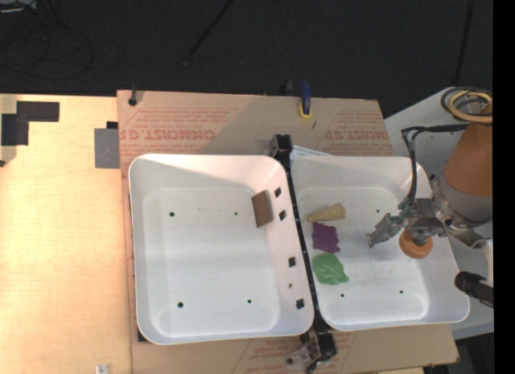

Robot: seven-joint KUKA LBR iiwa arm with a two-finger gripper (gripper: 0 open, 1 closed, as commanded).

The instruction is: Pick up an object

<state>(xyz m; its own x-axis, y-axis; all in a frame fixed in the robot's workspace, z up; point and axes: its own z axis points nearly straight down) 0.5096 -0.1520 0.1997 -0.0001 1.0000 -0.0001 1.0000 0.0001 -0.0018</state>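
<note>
My gripper [396, 230] hangs low over the right part of the right bin [378, 316], at the end of the grey arm with the orange band [471, 163]. A small orange round object [417, 246] lies just below and to the right of it, touching or nearly touching the gripper's metal parts. Whether it is held I cannot tell. Further left in the same bin lie a tan piece [326, 214], a purple piece [325, 237] and a green piece [328, 269], all apart from the gripper.
A brown block [261, 208] leans against the right wall of the left bin [161, 308]. A black divider with clips [294, 236] runs between the bins. Cardboard lies under both bins, and cables [410, 143] hang by the arm.
</note>
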